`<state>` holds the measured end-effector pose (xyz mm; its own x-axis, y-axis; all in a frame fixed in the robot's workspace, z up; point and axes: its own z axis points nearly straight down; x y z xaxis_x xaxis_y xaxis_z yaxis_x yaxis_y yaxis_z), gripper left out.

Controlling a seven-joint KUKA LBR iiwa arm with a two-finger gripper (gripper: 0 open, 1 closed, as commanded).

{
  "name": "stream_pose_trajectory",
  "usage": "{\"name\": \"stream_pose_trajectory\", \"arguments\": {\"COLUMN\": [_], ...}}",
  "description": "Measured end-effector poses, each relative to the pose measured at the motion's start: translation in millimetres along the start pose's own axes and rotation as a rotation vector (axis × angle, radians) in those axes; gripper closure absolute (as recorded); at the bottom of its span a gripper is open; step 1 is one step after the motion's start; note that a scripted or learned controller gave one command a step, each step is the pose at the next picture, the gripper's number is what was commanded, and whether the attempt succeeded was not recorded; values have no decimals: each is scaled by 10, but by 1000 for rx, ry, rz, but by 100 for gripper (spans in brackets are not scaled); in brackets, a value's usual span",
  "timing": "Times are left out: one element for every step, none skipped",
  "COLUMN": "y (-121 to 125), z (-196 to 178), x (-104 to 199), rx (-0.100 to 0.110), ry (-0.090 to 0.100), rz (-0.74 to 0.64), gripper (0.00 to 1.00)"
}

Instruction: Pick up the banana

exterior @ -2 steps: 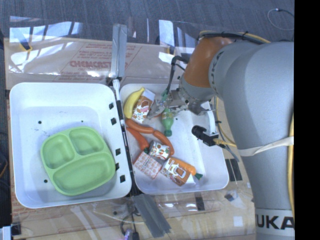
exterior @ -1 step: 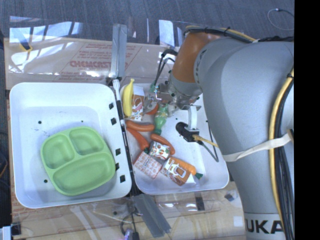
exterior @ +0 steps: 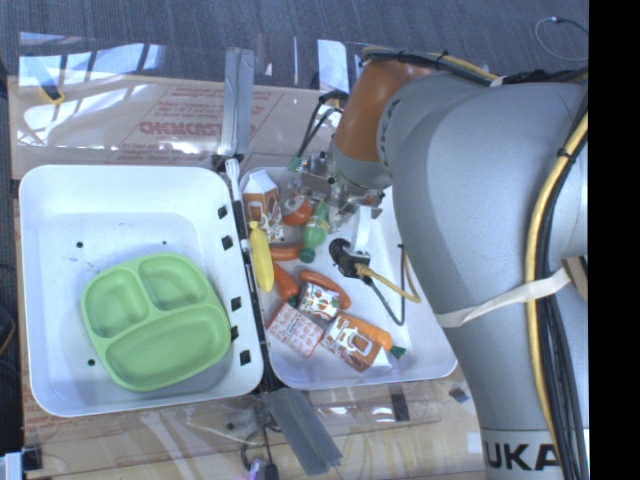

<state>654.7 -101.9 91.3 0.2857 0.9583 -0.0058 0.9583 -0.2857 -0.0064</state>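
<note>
The grey KUKA arm (exterior: 480, 198) takes up the right side of the view, its orange band (exterior: 365, 108) bent over the far end of the right bin. Next in size is the left bin (exterior: 60, 183), a shallow white tray that holds a green divided plate (exterior: 155, 320) with three compartments, lying towards its near side. The right bin (exterior: 420, 353) is partly covered by the arm and crowded with toy food. The gripper (exterior: 318, 183) hangs over the far part of this bin, above the clutter; how far it is open cannot be told from this slant, and nothing can be seen in its grasp. The banana (exterior: 261, 255) lies in the right bin along its left wall, lengthwise from far to near, just beside the divider between the two bins and apart from the gripper. In the near half lie two red-and-white cartons (exterior: 295, 330) (exterior: 352, 340), side by side and tilted, with a third small one (exterior: 320, 298) just behind them. A carrot (exterior: 285, 280) lies close to the banana's near end, and another orange piece (exterior: 283, 252) lies just to the banana's right. A green bottle (exterior: 315, 230) sits under the gripper, with a small red item (exterior: 297, 211) beside it — too small to name.
</note>
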Motion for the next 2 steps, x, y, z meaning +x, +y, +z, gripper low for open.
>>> {"name": "stream_pose_trajectory", "arguments": {"y": [0, -721], "z": [0, 0], "x": [0, -280], "rx": [0, -5], "ry": [0, 0], "rz": [0, -265], "gripper": [0, 0]}}
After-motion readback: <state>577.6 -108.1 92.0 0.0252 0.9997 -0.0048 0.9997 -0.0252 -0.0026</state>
